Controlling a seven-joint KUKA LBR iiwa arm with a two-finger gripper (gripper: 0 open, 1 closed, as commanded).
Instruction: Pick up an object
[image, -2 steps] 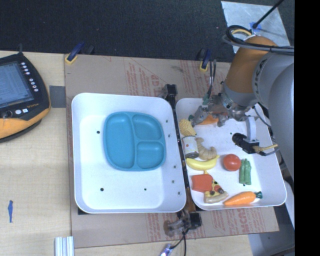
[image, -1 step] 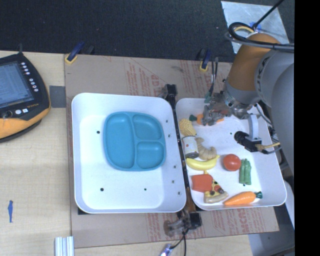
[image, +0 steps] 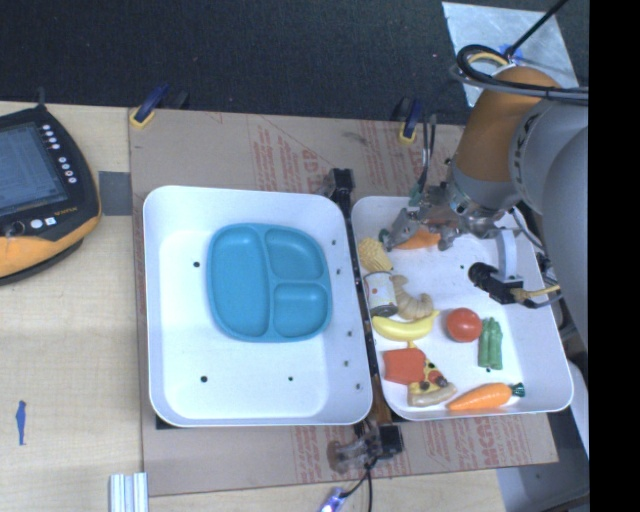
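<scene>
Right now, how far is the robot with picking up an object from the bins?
Done: the arm has reached into the right bin, and the gripper is low at its far edge. In hand: it sits over a small orange piece, but I cannot tell whether it grips it. Left: lifting. The tomato, banana and carrot lie in the bin, and the blue plate lies in the left bin.

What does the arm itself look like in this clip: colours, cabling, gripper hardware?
The arm is grey with a broad orange band above the wrist. Black cables loop over its top, with a blue one beside them. The gripper is a small grey and black metal assembly, low over the right bin.
</scene>
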